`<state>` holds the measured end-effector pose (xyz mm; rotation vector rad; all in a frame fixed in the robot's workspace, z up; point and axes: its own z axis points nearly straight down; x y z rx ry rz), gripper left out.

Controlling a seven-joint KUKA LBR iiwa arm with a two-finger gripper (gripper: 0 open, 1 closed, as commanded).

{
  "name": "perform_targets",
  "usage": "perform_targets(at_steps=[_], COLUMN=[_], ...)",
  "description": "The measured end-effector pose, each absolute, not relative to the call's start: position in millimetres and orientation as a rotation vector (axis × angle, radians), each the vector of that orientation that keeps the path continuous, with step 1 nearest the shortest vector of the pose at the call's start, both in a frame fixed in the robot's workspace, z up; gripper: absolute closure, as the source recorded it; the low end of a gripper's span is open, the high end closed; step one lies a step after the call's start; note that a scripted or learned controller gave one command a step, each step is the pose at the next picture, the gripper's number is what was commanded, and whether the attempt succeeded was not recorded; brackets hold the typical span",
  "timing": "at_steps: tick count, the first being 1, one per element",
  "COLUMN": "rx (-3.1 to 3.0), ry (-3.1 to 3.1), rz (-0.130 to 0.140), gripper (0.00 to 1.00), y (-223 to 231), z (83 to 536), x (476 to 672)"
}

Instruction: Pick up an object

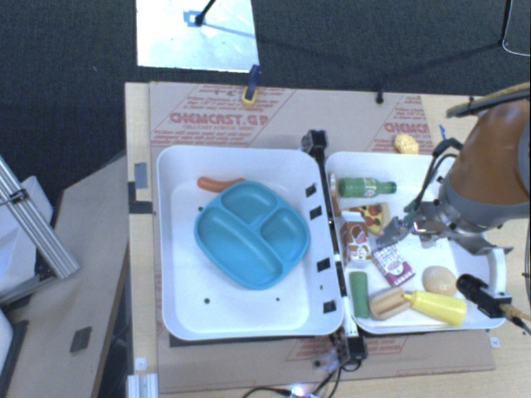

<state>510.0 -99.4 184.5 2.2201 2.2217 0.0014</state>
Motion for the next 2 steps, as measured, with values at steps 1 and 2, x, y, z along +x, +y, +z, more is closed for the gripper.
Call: perform_targets(at_steps=[1, 2], rx=[2.223, 2.214], ry=[2.225, 2.219], rz=[-0.002, 0.014], gripper=[0.00, 0.00], y=[-95, -95], z=[142, 109], x=[512.9, 517.3])
